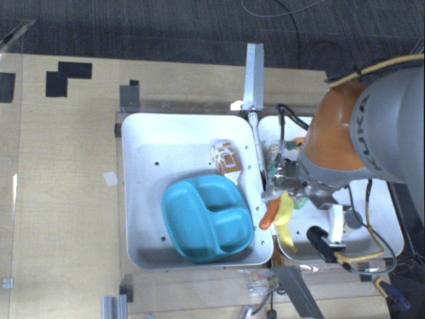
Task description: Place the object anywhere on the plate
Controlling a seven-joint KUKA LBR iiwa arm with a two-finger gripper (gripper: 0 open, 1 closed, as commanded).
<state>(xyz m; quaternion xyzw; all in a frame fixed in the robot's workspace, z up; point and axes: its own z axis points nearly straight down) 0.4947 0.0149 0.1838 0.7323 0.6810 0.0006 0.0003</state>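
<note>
A blue divided plate point(206, 218) lies in the left white bin point(143, 178), toward its front right. My gripper point(282, 178) hangs low over the left side of the right bin point(392, 231), under the orange-banded wrist. Just below it, an orange carrot-like piece point(268, 214) and a yellow banana-like piece point(284, 218) lie against the wall between the bins. A small green bit point(300, 203) shows beside them. The arm hides whatever is directly under the gripper.
A small brown and white object point(226, 155) lies in the left bin, just behind the plate near the dividing wall. An upright metal post point(254, 78) stands at the back between the bins. The arm's body covers most of the right bin.
</note>
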